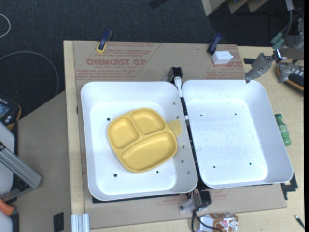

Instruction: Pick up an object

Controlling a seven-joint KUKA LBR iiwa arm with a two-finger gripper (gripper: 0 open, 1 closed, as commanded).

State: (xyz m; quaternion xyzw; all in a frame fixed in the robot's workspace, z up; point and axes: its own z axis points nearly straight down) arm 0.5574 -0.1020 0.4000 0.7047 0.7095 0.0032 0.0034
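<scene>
Yellow divided plate (141,139) is what you have to pick from: it lies flat in the left bin (91,100), a little toward the near side and close to that bin's right wall, with a small tab on its right edge pointing at the seam between the two bins. It has three compartments, two small ones on the far side and one long one on the near side, and it is turned at a slight angle to the bin walls. You will find the gripper (255,70) well away from it, at the far right corner of the right bin (275,129), above or just outside the rim. It is grey and small in the frame, and you cannot tell from this view how far its jaws stand apart. Nothing can be seen between them, and it touches neither the plate nor the bin as far as you can judge. Both bins rest on a brown cardboard sheet (145,57) with red lettering. A small white block (222,57) sits on that sheet behind the right bin, and a green object (283,129) lies just outside that bin's right wall.
</scene>
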